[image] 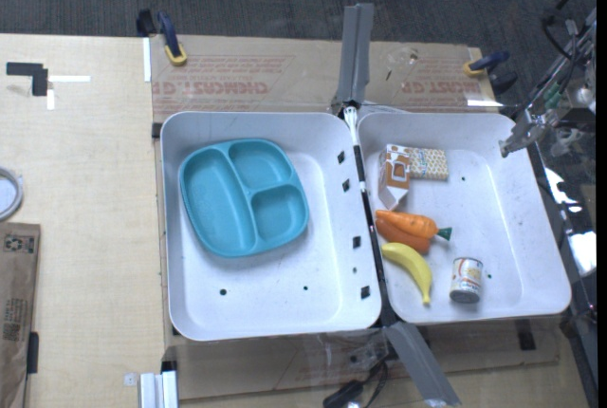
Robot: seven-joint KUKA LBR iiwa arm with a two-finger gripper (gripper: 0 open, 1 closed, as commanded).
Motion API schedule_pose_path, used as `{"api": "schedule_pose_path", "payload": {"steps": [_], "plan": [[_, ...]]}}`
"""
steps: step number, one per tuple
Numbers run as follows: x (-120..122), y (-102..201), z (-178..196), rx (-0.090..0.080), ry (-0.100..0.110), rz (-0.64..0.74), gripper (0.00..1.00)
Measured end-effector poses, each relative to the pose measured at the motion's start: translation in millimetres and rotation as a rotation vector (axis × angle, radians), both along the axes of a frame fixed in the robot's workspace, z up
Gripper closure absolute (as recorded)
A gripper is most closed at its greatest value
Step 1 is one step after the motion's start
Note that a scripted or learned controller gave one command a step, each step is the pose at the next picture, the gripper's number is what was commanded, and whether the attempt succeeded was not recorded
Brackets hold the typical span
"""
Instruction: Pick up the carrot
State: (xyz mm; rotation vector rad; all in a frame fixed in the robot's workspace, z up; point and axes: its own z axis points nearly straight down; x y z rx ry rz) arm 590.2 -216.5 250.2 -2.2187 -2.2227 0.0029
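The left bin [190, 302] sits closest and holds a blue plate [245, 197] with three parts. In the right bin [531, 292], the carrot [410, 227] lies by the left wall, just above the banana [412, 268]. A box [410, 167] sits behind it, a small can [466, 281] to its right. I cannot tell how the jaws stand.

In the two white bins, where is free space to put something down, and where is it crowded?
Free: right bin floor right of the carrot and can; left bin floor below and right of the blue plate. Crowded: right bin's left side, where box, carrot and banana cluster.
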Motion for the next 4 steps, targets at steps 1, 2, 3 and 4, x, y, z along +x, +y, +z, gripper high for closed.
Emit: {"api": "schedule_pose_path", "payload": {"steps": [1, 2, 3, 4], "plan": [[-16.2, 91.1, -43.7, 0.001, 0.001, 0.284, 0.0], [-44.4, 117.3, -152.3, 0.001, 0.0, 0.38, 0.0], [-43.9, 116.1, -143.0, 0.001, -0.001, 0.376, 1.0], [-67.1, 216.6, -23.9, 0.0, -0.001, 0.291, 1.0]]}}
